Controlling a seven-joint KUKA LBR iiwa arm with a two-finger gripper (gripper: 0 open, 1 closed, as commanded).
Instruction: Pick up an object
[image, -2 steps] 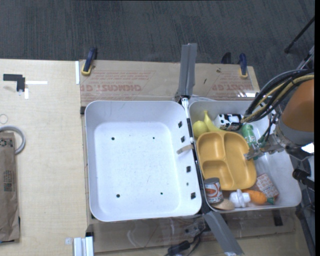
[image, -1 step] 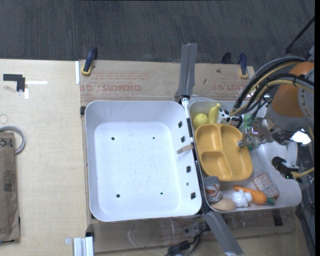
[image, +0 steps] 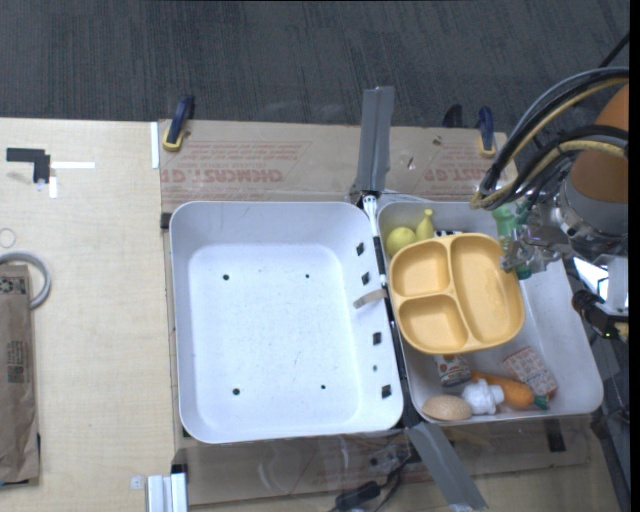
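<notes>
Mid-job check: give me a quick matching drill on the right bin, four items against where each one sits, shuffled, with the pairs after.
Items:
1. yellow divided plate
2. carrot
3. egg-shaped tan object
4. tool

Places:
A. near left corner of the right bin
B. at the plate's right rim
C. middle of the bin, covering much of it
D. near side, right of the small white piece

Pairs: 1-C, 2-D, 3-A, 4-B

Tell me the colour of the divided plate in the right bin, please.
The divided plate is yellow-orange, plain, without pattern; the camera view shows it.
</notes>
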